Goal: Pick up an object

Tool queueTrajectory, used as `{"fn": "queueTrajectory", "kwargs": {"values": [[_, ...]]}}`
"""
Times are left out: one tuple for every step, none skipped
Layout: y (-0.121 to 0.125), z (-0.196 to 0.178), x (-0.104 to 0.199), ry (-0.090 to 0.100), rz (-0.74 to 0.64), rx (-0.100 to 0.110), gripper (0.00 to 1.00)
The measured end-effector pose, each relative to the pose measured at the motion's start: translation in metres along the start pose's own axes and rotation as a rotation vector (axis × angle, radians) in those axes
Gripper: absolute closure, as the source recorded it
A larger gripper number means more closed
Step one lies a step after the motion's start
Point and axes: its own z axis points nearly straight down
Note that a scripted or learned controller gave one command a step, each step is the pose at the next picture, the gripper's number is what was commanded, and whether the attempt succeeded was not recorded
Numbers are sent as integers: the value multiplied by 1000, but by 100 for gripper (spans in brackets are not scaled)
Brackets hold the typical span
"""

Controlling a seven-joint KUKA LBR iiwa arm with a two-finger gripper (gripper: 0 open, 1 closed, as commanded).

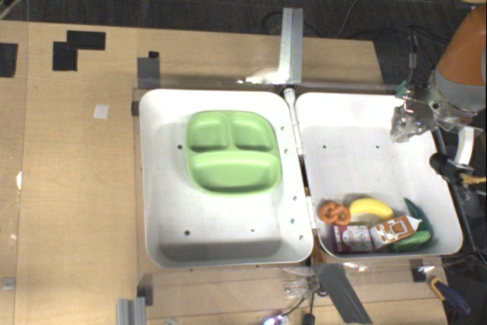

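Note:
Several small objects lie along the front edge of the right bin (358, 141): an orange-red pretzel (332, 212), a yellow banana (370, 208), a brown and white snack packet (374, 234) and a dark green vegetable (418, 230). My gripper (403, 124) hangs over the bin's back right corner, well behind those objects and apart from them. I see nothing in it. The orange band of the arm (466, 57) sits above it at the right edge.
A green divided plate (232, 151) lies in the left bin (156, 186). A metal post (292, 42) stands behind the wall between the two bins. Black cables run along the right side of the bench.

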Motion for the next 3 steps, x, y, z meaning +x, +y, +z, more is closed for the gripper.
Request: {"fn": "queueTrajectory", "kwargs": {"values": [[-22, 23, 10, 0, 228, 3, 100], [-85, 46, 6, 0, 334, 5, 100], [-85, 45, 6, 0, 336, 5, 0]]}}
